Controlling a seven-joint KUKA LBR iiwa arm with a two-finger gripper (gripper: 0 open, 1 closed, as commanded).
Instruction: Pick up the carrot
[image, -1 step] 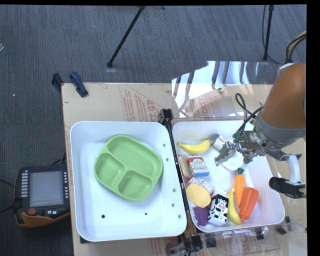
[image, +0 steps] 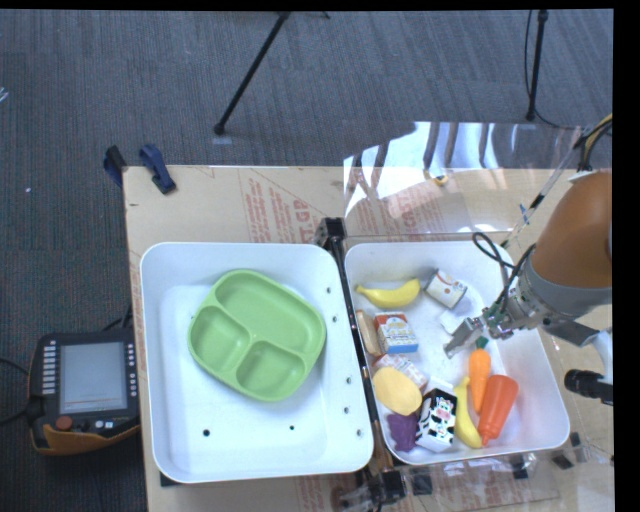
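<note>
Pincer (image: 478, 336) hung open just above slim orange plastic carrot (image: 479, 378); carrot top directly beneath, long axis running near-far.

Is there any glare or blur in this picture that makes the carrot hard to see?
Camera view: bright glare lies on the clear panel behind the right bin, not on the carrot, which shows clearly with soft shadows; the tool just above its top end is slightly blurred, so its fingers are hard to read.
</note>
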